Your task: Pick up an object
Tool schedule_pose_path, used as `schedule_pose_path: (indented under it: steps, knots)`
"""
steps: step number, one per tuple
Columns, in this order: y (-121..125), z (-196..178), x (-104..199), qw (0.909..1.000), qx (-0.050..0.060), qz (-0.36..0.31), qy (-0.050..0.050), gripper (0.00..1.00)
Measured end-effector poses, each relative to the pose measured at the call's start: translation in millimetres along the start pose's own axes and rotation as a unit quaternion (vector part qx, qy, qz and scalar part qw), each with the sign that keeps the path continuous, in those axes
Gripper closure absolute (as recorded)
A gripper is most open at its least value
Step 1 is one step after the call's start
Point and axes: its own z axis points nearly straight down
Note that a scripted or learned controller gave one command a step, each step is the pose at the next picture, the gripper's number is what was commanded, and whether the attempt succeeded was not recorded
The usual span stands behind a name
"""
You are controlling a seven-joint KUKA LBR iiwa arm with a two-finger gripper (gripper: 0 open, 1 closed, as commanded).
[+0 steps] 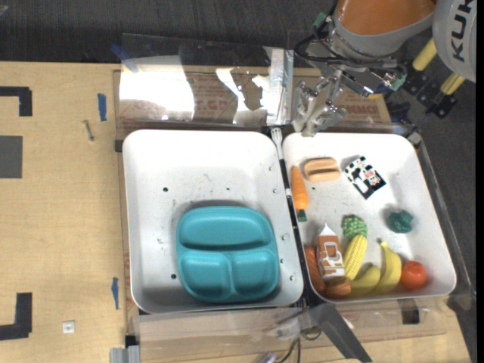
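My gripper (318, 112) hangs over the back left rim of the right bin (431, 195), fingers apart with nothing between them. Just in front of it lie a hot dog bun (321, 169) and an orange carrot (300, 191) along the bin's left wall. A black-and-white patterned piece (364, 176) rests right of the bun. At the bin's front are a small carton (330, 254), a corn cob (355, 254), broccoli (352, 225), a banana (382, 271) and an orange ball (413, 274). A dark green lump (400, 220) sits apart at the right.
The left bin (151, 172) holds a teal divided tray (225, 252) at its front. A clear plastic wall (197, 89) with a metal post (278, 85) rises behind both bins. The arm's orange band (378, 2) looms at the top right.
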Motion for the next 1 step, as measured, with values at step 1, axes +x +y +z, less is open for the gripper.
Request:
schedule_pose_path:
  steps: [1]
  knots:
    - [30.7,48.6,-29.3,0.9983,-0.005,-0.058,0.004,1.0]
